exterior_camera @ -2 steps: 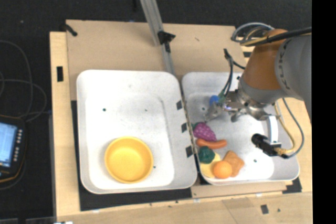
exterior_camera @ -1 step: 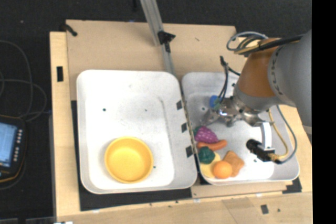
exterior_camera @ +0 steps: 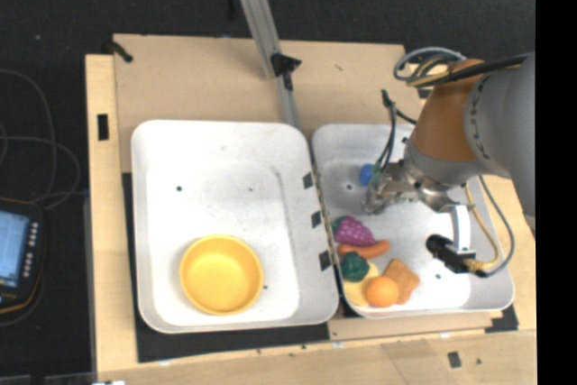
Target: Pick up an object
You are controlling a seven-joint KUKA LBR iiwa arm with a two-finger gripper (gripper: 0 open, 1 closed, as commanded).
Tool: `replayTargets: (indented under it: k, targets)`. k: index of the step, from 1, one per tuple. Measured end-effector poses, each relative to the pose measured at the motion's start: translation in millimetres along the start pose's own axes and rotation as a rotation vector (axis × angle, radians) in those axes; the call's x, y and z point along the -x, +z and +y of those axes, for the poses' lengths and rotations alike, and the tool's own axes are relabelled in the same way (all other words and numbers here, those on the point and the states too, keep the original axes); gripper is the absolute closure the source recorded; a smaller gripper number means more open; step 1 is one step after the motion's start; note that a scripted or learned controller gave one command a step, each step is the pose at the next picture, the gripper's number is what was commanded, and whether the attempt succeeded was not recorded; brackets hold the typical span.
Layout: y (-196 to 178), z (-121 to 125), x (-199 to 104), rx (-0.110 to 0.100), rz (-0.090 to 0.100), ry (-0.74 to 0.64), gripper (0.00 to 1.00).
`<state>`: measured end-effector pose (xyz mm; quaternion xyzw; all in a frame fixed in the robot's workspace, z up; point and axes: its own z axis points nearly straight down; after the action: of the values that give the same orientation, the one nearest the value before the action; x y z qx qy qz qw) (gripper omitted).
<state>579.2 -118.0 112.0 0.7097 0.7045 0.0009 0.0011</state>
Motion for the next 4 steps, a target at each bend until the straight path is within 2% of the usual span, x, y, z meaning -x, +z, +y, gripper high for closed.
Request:
replayTargets:
  k: [3,4]
  targets:
    - [-180,0,11,0.005,-0.002,-0.010,1.00]
    - [-171,29,-32,-0.001,-0.001,-0.012,1.00]
